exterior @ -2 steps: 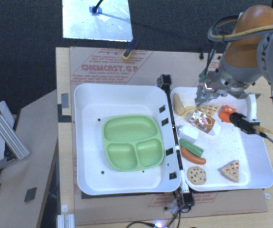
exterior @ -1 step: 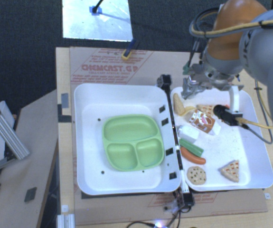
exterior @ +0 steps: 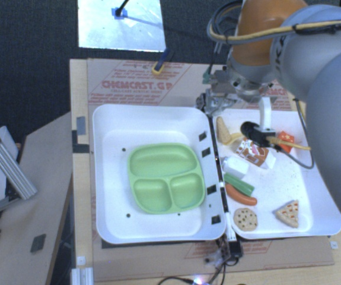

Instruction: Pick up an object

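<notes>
Our gripper (exterior: 217,104) hangs upper centre, over the bin (exterior: 312,212) corner; grasp state we cannot tell, likely approaching the food.

green tray (exterior: 164,177): smooth plastic | bins (exterior: 108,159): glossy white plastic | bench (exterior: 134,82): possibly matt cardboard

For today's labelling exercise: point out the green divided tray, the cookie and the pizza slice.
green divided tray (exterior: 158,158): camera view, top compartment.
cookie (exterior: 245,219): camera view, its middle.
pizza slice (exterior: 289,213): camera view, its centre.
</notes>
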You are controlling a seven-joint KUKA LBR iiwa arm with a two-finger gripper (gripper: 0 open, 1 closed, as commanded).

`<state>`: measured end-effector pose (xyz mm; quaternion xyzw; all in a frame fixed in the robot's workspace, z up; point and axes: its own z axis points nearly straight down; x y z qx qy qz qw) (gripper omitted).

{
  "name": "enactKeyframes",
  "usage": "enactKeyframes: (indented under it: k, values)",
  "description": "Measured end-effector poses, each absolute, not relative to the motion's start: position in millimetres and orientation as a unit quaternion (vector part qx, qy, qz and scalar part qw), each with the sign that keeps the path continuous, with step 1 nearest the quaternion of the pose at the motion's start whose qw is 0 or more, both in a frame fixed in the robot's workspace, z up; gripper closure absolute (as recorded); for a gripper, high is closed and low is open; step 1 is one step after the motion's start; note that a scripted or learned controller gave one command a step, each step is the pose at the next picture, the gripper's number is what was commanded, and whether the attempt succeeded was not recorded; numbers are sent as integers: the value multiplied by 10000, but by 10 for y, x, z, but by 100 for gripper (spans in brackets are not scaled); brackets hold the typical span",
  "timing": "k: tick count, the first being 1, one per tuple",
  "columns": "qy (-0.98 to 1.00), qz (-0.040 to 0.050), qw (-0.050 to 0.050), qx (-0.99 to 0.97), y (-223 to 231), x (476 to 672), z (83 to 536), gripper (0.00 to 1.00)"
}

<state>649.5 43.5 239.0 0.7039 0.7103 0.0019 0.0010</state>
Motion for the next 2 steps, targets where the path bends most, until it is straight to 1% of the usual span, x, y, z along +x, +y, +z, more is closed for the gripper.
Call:
enactKeyframes:
  k: [1, 2]
  values:
    - [7094, 13, 9, 7048, 619, 6597, 2339, 100]
    - [7093, 4, 6, 7049, 661, 6626, 2244, 100]
